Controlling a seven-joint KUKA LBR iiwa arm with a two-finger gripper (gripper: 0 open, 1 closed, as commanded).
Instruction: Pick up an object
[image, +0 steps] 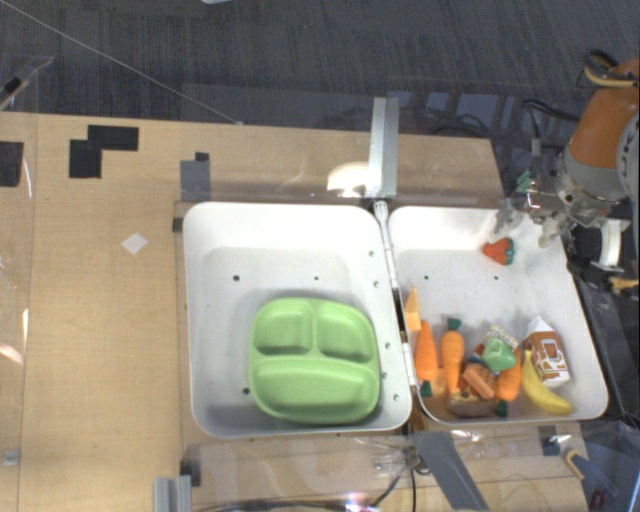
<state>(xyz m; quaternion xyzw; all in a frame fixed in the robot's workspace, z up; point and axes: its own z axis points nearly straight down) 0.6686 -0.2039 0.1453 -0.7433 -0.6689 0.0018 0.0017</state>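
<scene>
A small red toy strawberry (499, 251) with a green top is lying in the far corner of the right bin (580, 330), apart from the other toys. The hand (527, 222) is hovering just above and beside it, toward the bin's far wall; its two fingers are showing spread apart with nothing between them, so it is released, and the strawberry is sitting below the left fingertip rather than inside the gap. The grey arm (600, 140) with its orange band is reaching in from the right edge. At the near end of the same bin, a heap of toy food is lying together: two carrots (440, 355), a banana (545, 392), and a small carton (546, 355). In the left bin (215, 260), a green divided plate (315, 358) is resting on the floor. Both bins are sitting on the wooden surface (90, 340).
</scene>
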